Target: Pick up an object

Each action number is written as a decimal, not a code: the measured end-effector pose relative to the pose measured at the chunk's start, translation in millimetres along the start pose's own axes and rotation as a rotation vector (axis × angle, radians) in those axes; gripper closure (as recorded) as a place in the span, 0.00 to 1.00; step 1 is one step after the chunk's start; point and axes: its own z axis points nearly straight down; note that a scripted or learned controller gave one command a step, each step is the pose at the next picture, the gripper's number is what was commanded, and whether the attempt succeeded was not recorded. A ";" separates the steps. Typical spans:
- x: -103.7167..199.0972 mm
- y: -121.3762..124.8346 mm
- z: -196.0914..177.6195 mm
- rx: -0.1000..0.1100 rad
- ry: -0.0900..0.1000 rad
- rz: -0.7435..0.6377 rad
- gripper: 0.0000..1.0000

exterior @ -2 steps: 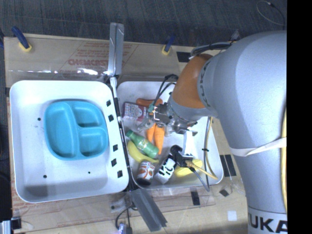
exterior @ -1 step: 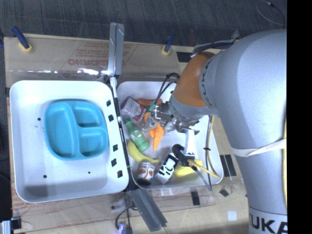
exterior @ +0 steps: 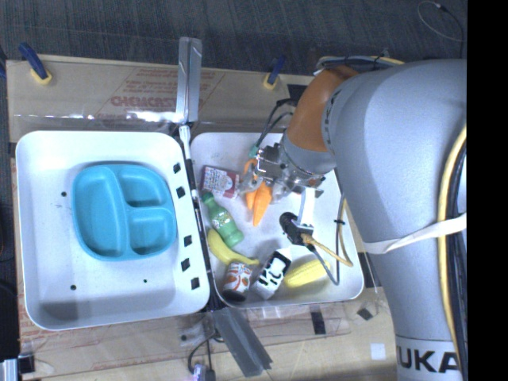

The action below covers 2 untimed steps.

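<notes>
grasp step in hand, pincer [exterior: 266, 182] low over the orange carrot [exterior: 259, 202], jaw state impossible to tell; next, closing squarely, then lifting.

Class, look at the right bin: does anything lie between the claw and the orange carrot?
Nothing visible does. The claw sits directly at the carrot's upper end; the green bottle lies off to the carrot's left.

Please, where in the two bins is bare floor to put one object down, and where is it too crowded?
Free: the left bin, its floor all around the blue tray, widest along the near wall. Crowded: the right bin, where carrot, green bottle, banana and can lie close under the gripper.
</notes>
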 end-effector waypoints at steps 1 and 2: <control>53.9 5.8 -101.8 -0.005 0.001 0.012 1.00; 55.6 29.1 -122.8 -0.005 0.000 -0.013 1.00</control>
